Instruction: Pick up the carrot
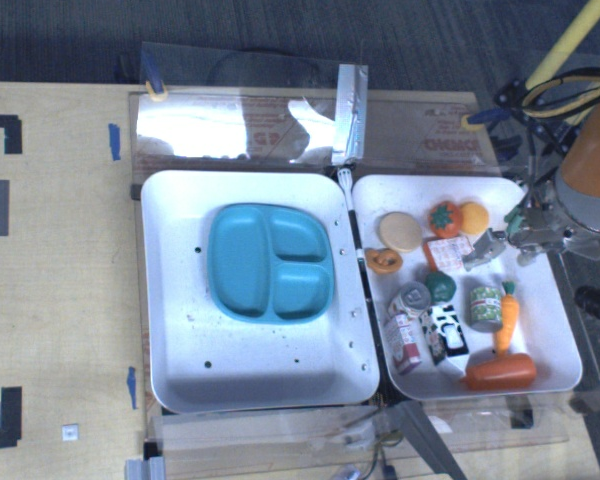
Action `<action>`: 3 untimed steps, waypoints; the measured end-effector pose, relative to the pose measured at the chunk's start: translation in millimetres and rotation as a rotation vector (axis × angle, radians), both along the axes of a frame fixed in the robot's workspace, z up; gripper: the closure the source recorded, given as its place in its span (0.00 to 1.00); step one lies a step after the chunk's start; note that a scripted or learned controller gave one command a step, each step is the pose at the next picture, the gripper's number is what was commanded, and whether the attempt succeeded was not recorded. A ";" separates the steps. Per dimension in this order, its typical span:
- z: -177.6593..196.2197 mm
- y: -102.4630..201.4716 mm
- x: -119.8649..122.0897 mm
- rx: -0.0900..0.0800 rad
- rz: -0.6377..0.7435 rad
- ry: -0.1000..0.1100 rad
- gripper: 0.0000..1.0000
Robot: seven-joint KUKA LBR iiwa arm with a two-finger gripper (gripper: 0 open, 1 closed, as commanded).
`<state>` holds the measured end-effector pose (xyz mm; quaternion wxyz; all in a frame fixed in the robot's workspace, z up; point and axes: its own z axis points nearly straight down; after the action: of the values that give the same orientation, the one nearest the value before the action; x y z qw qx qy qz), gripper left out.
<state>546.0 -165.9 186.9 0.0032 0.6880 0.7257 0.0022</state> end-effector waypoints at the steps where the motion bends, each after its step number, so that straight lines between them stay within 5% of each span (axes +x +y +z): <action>1: -71.7 -45.6 -44.3 0.012 -0.110 0.015 0.00; 2: -96.7 -36.1 -51.3 0.019 -0.167 -0.001 0.00; 3: -85.2 -36.7 -50.0 0.017 -0.168 -0.005 1.00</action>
<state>496.0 -202.6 101.7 -0.0008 0.7466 0.6652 0.0100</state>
